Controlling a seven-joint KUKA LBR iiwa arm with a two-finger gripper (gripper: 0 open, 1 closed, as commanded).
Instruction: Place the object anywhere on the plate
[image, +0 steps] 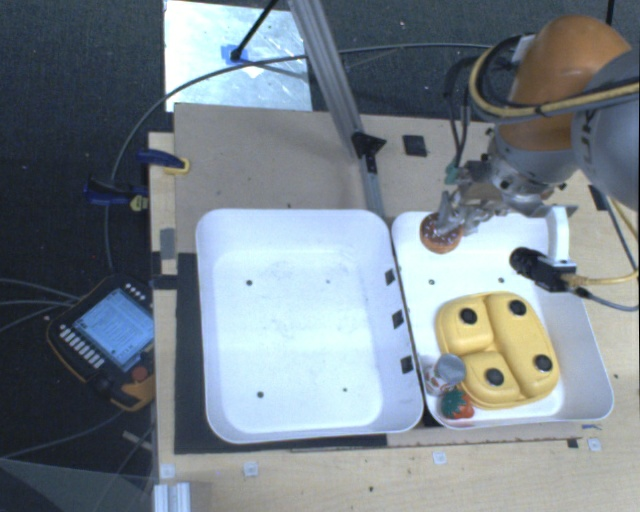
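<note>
Camera view has a small round brownish object (438, 235) sitting at the far-left corner of the right bin (580, 345), well apart from the yellow plate (497, 349) at the bin's near side. The gripper (455, 213) is parked right over the object, seemingly touching it from above, but how far the fingers are spread can't be made out, and nothing is clearly seen pinched between them, so no hold can be claimed. A grasp attempt is probably being lined up, since the object has to be lifted before it can be carried across to the plate.

The plate is sectioned into raised compartments with dark dots, so a flat landing spot may be fiddly; anywhere on it counts, though. Just off the plate's near-left corner some small clutter (449, 385) is piled, a greyish bit plus something red and green; it shouldn't be bumped if the drop is kept central. Between object and plate only bare bin floor is seen, so the path looks open. A black fitting (535, 266) hangs over the bin on the far-right side of the plate, and could be clipped on a wide swing. The left bin (225, 390) isn't needed.
</note>
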